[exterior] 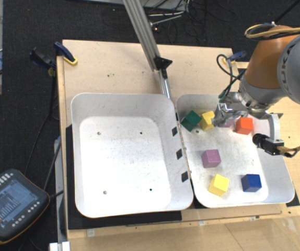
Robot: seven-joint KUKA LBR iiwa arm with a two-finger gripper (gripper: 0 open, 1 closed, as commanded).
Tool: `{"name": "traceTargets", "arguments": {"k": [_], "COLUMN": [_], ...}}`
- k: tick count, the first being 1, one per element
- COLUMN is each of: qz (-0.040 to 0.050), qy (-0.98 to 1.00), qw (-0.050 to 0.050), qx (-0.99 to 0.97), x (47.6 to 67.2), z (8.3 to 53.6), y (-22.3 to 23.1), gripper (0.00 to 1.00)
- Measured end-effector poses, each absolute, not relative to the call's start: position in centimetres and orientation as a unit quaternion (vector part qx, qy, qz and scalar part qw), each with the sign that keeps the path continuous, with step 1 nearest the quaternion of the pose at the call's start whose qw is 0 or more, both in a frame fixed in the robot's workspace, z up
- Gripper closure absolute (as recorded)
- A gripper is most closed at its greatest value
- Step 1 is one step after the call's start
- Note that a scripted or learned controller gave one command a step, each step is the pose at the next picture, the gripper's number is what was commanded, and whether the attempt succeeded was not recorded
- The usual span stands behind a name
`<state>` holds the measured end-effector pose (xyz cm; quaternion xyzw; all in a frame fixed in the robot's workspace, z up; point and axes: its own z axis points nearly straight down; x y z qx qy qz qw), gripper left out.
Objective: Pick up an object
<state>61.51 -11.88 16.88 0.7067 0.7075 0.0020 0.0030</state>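
Gripper (224,120) low among the cubes, nothing lifted yet.
It hung between yellow cube (207,120) and orange cube (244,125); fingers' state I couldn't tell.

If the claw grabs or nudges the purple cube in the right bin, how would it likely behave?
The purple cube looks like a rigid block with flat faces, so it would probably slide rather than roll when pushed. It sits flat on the right bin floor, apart from the other blocks, so tipping seems unlikely. Its small, foam-like look suggests it is light.

A wooden bench (113,67) bears two white bins (87,109) side by side.
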Motion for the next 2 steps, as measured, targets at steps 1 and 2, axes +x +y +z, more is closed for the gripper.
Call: {"name": "traceTargets", "arguments": {"k": [1, 2], "qz": [0.0019, 0.0018], "qy": [0.708, 0.708], "qw": [0.003, 0.003], "qx": [0.706, 0.706], "x": [62.6, 63.6], "z": [22.3, 27.1], "y": [-12.3, -12.3], "gripper": [1.00, 1.00]}}
